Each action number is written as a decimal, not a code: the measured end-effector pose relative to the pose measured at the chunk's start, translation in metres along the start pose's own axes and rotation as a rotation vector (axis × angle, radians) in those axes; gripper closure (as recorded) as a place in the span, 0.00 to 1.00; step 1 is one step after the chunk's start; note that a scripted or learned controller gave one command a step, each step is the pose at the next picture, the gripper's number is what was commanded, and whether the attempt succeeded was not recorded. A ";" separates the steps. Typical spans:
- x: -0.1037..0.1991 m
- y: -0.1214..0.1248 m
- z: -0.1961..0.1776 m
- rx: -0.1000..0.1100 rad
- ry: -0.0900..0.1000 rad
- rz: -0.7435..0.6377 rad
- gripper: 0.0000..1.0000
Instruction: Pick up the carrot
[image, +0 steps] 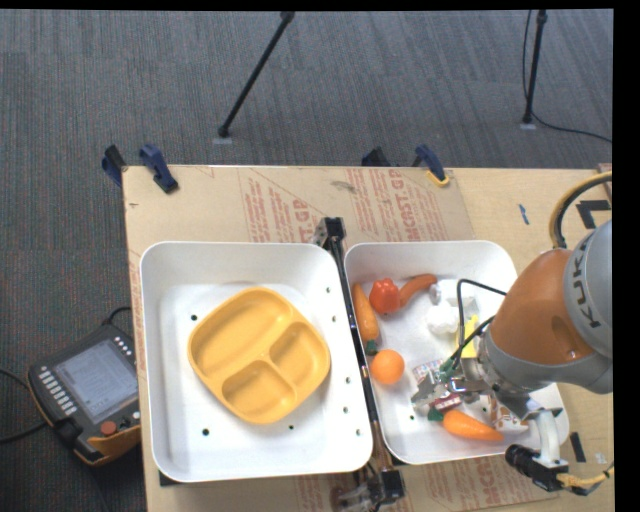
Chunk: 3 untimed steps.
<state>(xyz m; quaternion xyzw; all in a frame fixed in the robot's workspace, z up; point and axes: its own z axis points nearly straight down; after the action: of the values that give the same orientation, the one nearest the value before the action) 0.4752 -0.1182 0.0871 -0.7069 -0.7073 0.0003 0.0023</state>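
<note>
A small orange carrot (472, 427) with a green end lies near the front edge of the right bin (497, 258). My gripper (441, 391) hangs just above and to the left of it, close to its green end, and nothing shows held in it. The grey and orange arm reaches in from the right and hides the bin's right side. A second long orange carrot-like piece (365, 312) lies along the bin's left wall.
In the right bin are also a red pepper (385, 295), an orange-red chili-shaped piece (417, 286), a white lump (442, 321) and a round orange (387, 367). The left bin (165, 300) holds a yellow divided plate (259, 354). A teach pendant (88, 392) lies at the far left.
</note>
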 end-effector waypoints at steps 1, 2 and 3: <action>-0.061 0.003 -0.001 -0.001 0.015 -0.010 0.00; 0.000 0.000 0.000 0.000 0.000 0.000 0.00; -0.054 0.001 -0.001 0.000 0.009 -0.005 0.00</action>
<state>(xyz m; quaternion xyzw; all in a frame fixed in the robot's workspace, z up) 0.4766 -0.1720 0.0874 -0.7051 -0.7090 -0.0028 0.0056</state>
